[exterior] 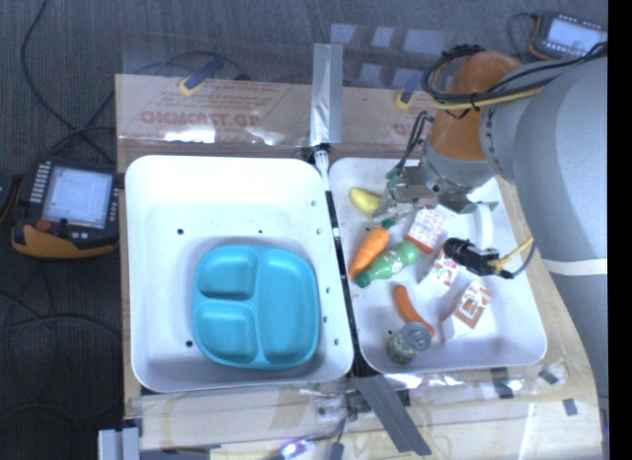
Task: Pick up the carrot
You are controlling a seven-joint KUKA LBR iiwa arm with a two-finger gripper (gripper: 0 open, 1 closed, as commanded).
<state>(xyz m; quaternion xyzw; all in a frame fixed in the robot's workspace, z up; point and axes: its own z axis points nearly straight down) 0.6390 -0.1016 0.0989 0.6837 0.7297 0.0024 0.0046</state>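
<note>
You see the carrot (370, 247) lying in the right bin (513, 345) near its left wall, touching the green bottle (389, 263). The gripper (403, 191) hangs just above it, beside the yellow lemon (364, 198), holding nothing you can see.

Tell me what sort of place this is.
Probably a robotics lab: two white bins taped to a cardboard-covered bench, toy food like the carrot, and a teach pendant on the carpet.
</note>
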